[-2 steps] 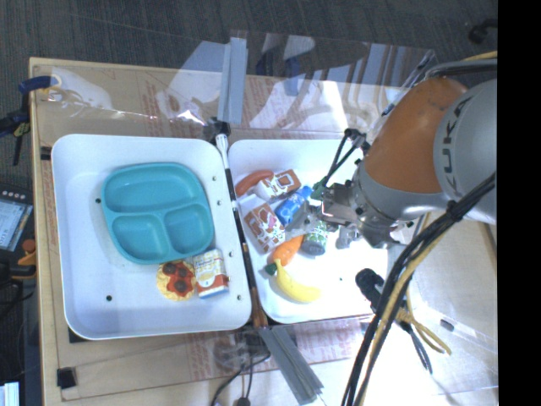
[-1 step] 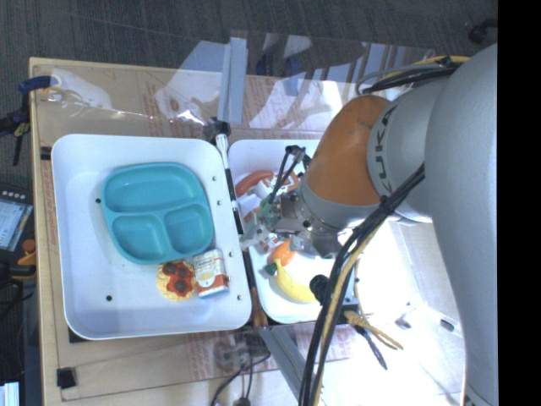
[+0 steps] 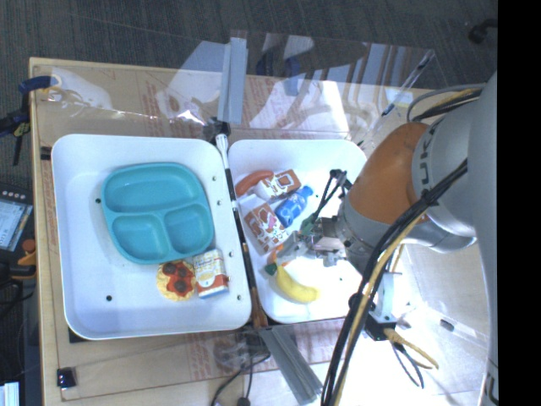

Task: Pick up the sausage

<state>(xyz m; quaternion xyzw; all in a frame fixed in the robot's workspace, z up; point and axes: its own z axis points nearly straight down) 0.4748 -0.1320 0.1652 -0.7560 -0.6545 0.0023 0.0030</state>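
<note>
The sausage (image 3: 252,181) is an orange-red link lying at the far left of the right bin (image 3: 338,152), close to the divider; a brown-and-white carton (image 3: 281,182) covers its right end. My gripper (image 3: 306,242) hangs low over the middle of the right bin, to the right of and nearer the front than the sausage, and apart from it. It sits just above the banana (image 3: 296,287) and next to a second carton (image 3: 264,225).
A blue bottle (image 3: 293,207) lies between the cartons in the right bin. The left bin (image 3: 76,227) holds a teal divided plate (image 3: 158,210), a toy pizza (image 3: 174,279) and a small can (image 3: 210,272). Cables hang off the arm at the right.
</note>
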